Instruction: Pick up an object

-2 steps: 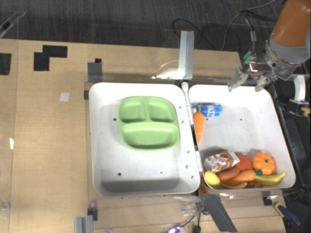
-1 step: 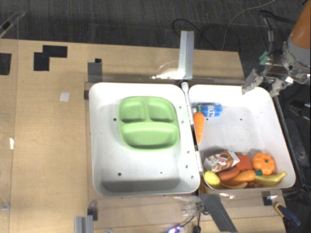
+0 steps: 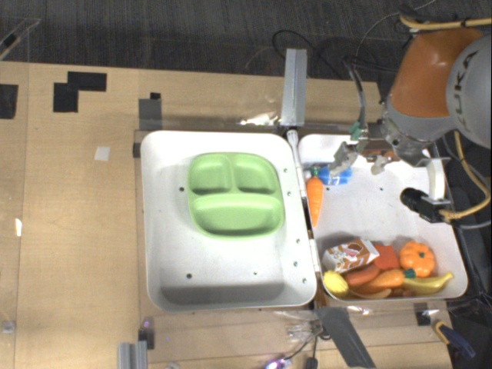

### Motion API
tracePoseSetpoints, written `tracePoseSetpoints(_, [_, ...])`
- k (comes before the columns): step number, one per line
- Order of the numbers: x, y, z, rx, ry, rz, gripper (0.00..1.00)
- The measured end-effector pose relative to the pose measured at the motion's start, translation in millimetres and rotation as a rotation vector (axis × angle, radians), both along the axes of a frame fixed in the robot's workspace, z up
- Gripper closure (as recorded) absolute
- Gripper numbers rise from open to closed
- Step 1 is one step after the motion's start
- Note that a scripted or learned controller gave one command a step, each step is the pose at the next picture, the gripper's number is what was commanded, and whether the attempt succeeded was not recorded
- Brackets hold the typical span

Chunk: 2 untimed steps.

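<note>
Gripper [image 3: 344, 160] hangs over the far-left corner of the right bin [image 3: 384, 206], at about ten o'clock from that bin's middle, on the end of the grey arm with the orange band [image 3: 430, 71] that comes in from three o'clock. Whether it is spread wide, pinched narrow or holding something I cannot tell.

Just beneath its tip lies a small blue object [image 3: 336, 177]; whether the two touch cannot be made out. Beside that, at eight o'clock from the gripper, a toy carrot [image 3: 314, 199] lies along the bin's left wall. Along the six o'clock edge of the same bin sit a printed snack packet [image 3: 350, 255], a lemon [image 3: 334, 284], a small orange pumpkin [image 3: 417, 258] and a banana [image 3: 432, 284], crowded together.

Over at nine o'clock, the left bin [image 3: 165, 206] bears a green divided tray [image 3: 234, 193], lying flat near its middle.
</note>
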<state>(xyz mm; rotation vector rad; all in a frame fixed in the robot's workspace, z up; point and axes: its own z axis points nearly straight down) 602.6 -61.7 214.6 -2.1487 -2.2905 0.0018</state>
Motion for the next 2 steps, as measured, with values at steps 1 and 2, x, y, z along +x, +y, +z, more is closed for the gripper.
tracePoseSetpoints(1, [20.9,-2.5,-32.3,0.0,-0.002,0.007,0.0])
tracePoseSetpoints(2, [2.8,-8.4,-31.9,0.001,-0.002,0.235,0.0])
